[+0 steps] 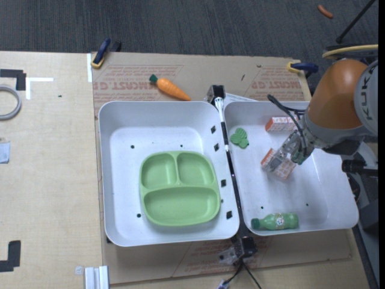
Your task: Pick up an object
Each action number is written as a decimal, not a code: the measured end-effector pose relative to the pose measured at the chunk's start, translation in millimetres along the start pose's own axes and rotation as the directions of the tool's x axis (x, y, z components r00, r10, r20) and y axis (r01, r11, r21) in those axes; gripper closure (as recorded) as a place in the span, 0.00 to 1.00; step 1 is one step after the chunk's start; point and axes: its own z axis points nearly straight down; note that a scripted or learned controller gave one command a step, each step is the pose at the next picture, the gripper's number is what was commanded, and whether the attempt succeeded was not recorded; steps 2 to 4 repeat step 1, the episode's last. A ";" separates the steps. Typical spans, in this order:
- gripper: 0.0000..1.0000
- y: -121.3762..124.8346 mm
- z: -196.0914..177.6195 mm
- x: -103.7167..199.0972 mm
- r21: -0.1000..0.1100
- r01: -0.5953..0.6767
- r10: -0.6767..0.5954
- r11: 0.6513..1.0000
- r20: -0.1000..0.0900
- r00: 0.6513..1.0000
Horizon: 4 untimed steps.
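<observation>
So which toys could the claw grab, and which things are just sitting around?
For the job, in the right bin:
claw
small box by the claw
orange box
green bottle
green leafy toy

Just lying about:
green divided plate in the left bin
carrot on the cardboard

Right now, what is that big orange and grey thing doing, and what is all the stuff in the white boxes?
That is a robot arm, reaching in from the right. At its tip is a gripper with two fingers for picking things up. The camera hangs above the bench and looks down at a slant.

Two shallow white bins sit side by side. The left bin holds a green divided plate. The right bin holds a small green toy, a green bottle lying down, an orange and white box, and a small carton right at the gripper's tip. I cannot tell if the gripper has grabbed it.

A toy carrot lies on the cardboard behind the bins.
</observation>
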 end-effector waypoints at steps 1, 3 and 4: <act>1.00 45.3 -140.3 63.3 -0.001 0.271 -0.271 0.963 -0.001 0.963; 1.00 45.3 -140.3 63.3 -0.001 0.271 -0.271 0.963 -0.001 0.963; 1.00 45.3 -140.3 63.3 -0.001 0.271 -0.271 0.963 -0.001 0.963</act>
